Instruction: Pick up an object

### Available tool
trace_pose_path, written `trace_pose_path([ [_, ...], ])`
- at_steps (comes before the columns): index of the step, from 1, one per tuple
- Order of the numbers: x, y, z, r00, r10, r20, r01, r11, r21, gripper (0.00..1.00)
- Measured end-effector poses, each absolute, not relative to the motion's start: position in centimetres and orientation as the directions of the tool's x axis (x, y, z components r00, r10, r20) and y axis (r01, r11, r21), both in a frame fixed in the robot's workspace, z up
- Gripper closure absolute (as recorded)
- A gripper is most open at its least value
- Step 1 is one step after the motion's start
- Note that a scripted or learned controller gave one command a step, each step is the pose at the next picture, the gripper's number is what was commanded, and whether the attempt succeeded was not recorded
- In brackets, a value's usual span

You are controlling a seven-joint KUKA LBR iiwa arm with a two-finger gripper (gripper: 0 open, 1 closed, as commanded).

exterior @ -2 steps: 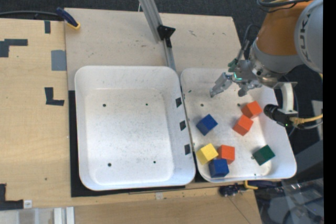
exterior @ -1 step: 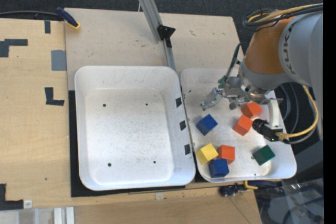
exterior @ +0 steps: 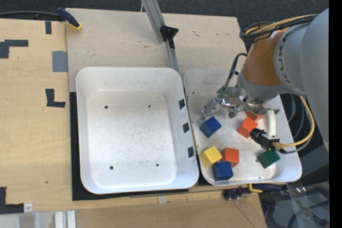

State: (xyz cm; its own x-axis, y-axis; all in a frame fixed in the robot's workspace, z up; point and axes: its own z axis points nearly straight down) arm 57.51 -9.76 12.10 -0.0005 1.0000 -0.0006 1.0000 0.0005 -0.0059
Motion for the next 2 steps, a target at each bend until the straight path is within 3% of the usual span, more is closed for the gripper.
trace_pose_path([
  [1,57.4,-9.7,9.0,-0.001,1.0,0.0,1.0,0.001,-0.004,0.0],
  [2,57.5,-9.6,10.1,-0.003,1.0,0.001,1.0,0.003,-0.004,1.0],
])
